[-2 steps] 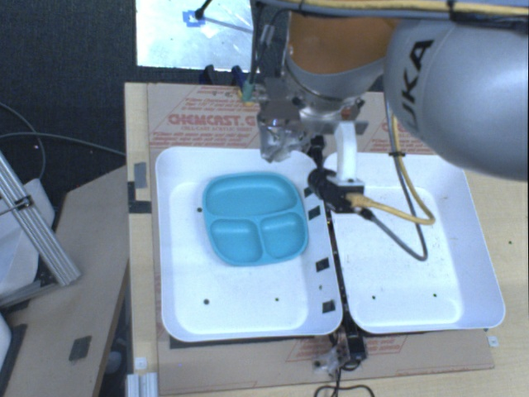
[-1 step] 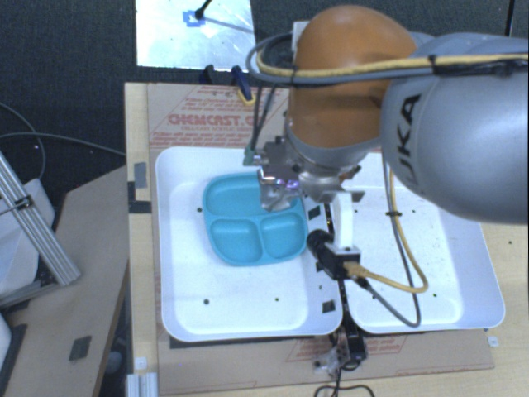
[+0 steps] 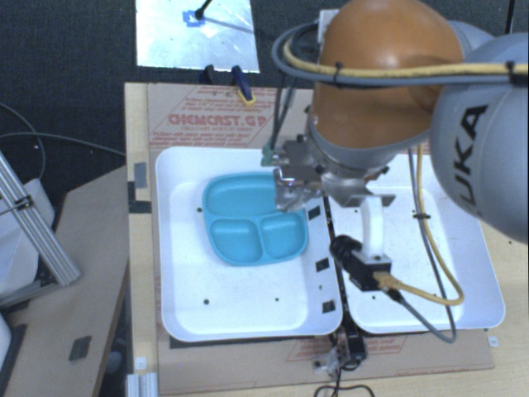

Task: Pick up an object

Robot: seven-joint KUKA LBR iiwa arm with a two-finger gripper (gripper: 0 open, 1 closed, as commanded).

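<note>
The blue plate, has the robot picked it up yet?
Not yet. Done: the arm has reached over the left bin, and its gripper sits at the right edge of the blue plate. In hand: nothing that shows; the plate lies flat on the bin floor. Left: grab the plate and lift it. Whether it has hold of the rim can't be told from here.

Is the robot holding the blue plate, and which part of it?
It cannot be told. The gripper sits at the right edge of the blue plate in the left bin, but the arm hides whether it has the rim.
</note>
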